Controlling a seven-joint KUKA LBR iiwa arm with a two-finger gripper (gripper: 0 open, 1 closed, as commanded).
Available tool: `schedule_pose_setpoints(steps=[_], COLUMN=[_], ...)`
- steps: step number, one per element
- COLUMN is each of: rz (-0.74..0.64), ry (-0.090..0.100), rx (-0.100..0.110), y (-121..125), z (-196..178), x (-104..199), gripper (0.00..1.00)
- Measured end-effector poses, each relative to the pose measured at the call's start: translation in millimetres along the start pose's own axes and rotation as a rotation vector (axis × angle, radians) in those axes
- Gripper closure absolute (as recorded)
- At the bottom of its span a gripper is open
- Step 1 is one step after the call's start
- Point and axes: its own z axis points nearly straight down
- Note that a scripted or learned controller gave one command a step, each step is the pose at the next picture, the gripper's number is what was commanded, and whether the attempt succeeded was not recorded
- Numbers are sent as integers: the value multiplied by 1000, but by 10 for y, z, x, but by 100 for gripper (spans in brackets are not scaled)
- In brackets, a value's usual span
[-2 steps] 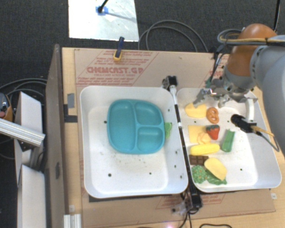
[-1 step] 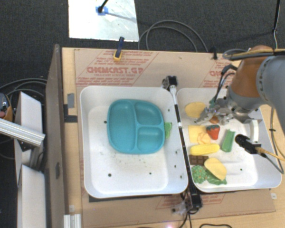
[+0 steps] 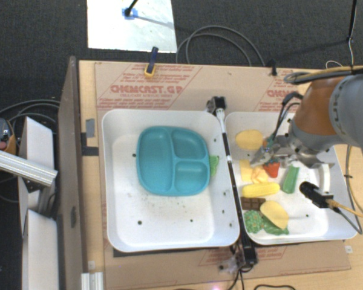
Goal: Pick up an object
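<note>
Arm: the grey arm (image 3: 345, 110), with its orange band (image 3: 311, 110) above the wrist, reached in from the right of the camera view and bent down over the right bin (image 3: 305, 219).
Gripper: the gripper (image 3: 267, 156) hung low in the upper middle of the right bin, just beside the red piece (image 3: 271, 170) and the pale yellow block (image 3: 246, 173).
Grip: from where I stood I could not tell whether it was spread or pressed together, nor whether it pinched anything.
Things to pick: all the small ones lay in the right bin, crowded towards its left wall.
Back of that bin: a round yellow piece (image 3: 249, 139) lay nearest the far rim, just left of the gripper.
Middle: the pale yellow block touched the red piece; a green cylinder (image 3: 290, 178) lay tilted just right of the red piece; a long yellow piece (image 3: 260, 190) lay crosswise below the block.
Front: a brown piece (image 3: 249, 203) sat under the long yellow piece, with a yellow wedge (image 3: 274, 214) and a green leafy piece (image 3: 253, 221) touching each other near the front rim.
Left bin: the left bin (image 3: 163, 222) held a teal divided plate (image 3: 172, 161) lying flat, and a green scrap (image 3: 214, 164) showed at the plate's right edge, against the wall between the bins.
Bench: both bins stood on a cardboard sheet (image 3: 169, 83) with red print.
Floor: a white sheet (image 3: 133, 17) lay on the dark floor beyond the bench, and cables (image 3: 218, 41) looped near it.
</note>
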Motion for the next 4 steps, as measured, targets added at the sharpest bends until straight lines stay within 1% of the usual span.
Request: schedule_pose_setpoints(steps=[1,2,3,4], rz=[0,0,-8,-5], ry=[0,1,0,0], rx=[1,1,-8,-6], y=[-254,-440,214,189], z=[1,3,-12,-114], x=[-38,126,404,385], gripper=[0,0,0,100])
